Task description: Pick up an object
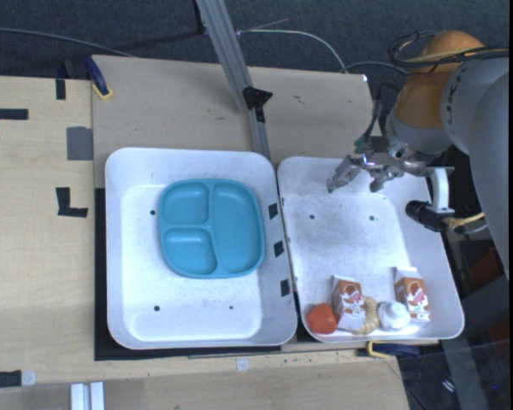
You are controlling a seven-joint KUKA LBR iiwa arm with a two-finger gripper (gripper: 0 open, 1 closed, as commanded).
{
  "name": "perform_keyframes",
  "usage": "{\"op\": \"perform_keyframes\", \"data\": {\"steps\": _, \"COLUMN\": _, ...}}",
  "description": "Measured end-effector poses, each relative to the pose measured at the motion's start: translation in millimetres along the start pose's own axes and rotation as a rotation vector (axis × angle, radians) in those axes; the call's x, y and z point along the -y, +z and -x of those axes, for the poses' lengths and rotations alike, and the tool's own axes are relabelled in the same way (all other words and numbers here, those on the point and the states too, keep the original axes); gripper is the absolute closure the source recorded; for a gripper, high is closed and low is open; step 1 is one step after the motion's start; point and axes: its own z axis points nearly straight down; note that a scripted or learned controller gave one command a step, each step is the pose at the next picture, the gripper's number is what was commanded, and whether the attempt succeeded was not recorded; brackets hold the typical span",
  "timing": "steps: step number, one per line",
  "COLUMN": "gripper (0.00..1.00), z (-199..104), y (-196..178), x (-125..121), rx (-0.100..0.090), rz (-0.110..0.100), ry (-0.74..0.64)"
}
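Note:
My gripper [357, 178] hangs over the far edge of the right bin [350, 229], its two fingers spread apart with nothing between them. The objects lie along that bin's near edge, well away from the gripper: a red ball [322, 319], a small white and orange carton [350, 302], a tan piece [372, 315], a white rounded item [395, 316] and a second carton [412, 292].
The left bin [137, 314] holds a teal divided plate [211, 228]. A slanted metal bar [231, 49] crosses the bench behind the bins. Cables [308, 37] run at the back. The arm's body [462, 101] fills the right side.

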Motion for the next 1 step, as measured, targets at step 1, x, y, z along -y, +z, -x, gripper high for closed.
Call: {"op": "perform_keyframes", "data": {"steps": 1, "gripper": 0.0, "z": -1.1, "y": 54.5, "x": 1.2, "rx": -0.001, "rz": -0.001, "ry": 0.0}}
